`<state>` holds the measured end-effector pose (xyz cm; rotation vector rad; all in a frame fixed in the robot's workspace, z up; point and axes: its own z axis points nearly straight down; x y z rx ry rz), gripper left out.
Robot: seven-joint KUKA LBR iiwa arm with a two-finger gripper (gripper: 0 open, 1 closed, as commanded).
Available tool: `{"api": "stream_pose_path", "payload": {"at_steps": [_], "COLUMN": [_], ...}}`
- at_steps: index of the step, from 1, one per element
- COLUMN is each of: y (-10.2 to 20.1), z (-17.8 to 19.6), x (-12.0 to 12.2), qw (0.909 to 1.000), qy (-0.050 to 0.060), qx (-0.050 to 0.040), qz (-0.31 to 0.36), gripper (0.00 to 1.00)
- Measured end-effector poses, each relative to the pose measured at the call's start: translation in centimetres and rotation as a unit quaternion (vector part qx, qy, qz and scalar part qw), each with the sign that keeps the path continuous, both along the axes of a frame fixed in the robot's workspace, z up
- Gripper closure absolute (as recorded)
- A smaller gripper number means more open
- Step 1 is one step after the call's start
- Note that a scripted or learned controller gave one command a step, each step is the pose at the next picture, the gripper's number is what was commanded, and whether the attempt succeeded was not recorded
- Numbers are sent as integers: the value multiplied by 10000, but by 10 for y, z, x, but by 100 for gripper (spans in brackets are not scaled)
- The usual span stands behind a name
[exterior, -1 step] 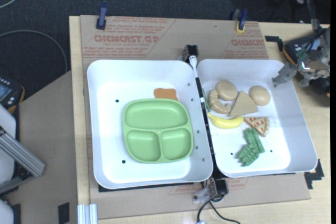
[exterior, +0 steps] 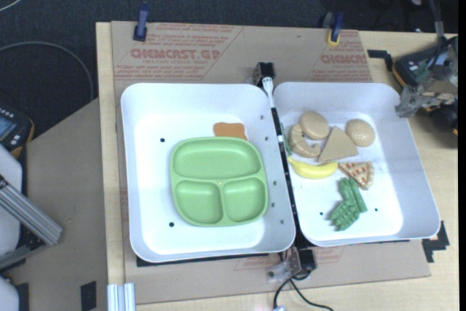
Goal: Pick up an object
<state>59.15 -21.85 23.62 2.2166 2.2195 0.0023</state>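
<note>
The right bin (exterior: 408,178) holds several toy foods. Tan round cookies (exterior: 312,132) lie beside a tan wedge (exterior: 336,146) and a round bun (exterior: 360,132). Below them are a yellow banana (exterior: 313,169), a pizza slice (exterior: 358,173) and green beans (exterior: 348,205). In the left bin (exterior: 145,156) a green divided plate (exterior: 218,180) sits in front of an orange toast piece (exterior: 230,130). My gripper (exterior: 413,100) hangs at the far right, just outside the right bin's upper right corner, above the bench and apart from all the food.
The bins meet along a black centre strip (exterior: 278,149). They sit on a cardboard sheet (exterior: 218,47) held by a blue clamp (exterior: 141,20) and a yellow one (exterior: 334,29). Dark equipment (exterior: 437,69) crowds the right edge.
</note>
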Motion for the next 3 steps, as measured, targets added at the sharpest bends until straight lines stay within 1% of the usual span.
{"api": "stream_pose_path", "payload": {"at_steps": [1, 2, 3], "y": [-4, -7, -5], "z": [-43, 203, 131], "x": [53, 8, 33], "qw": [10000, 10000, 10000], "qy": [7, -86, 47], "qx": [3, -34, 17], "qz": [9, -4, 2], "gripper": [100, 100, 100]}}
